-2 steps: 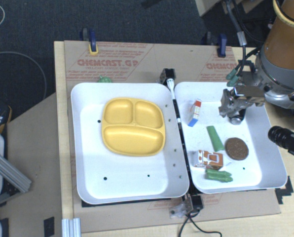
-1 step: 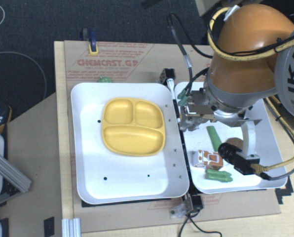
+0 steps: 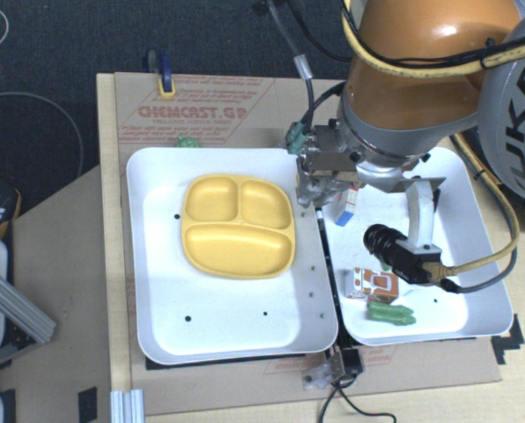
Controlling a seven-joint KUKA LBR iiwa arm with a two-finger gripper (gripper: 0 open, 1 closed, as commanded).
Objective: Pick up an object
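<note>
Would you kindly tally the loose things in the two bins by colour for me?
Yellow: 1 (plate)
Green: 1 (lump)
Orange and white: 1 (packet)
Blue and white: 1 (small item, partly hidden)
Total: 4

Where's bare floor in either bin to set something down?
Left bin: open floor between the yellow plate and the near rim. Right bin: crowded along the shared edge, gripper at the far end, brown packet and green piece at the near end.

Yellow divided plate (image 3: pixel 239 226), flat, seemingly centred, left bin (image 3: pixel 157 280)
</note>
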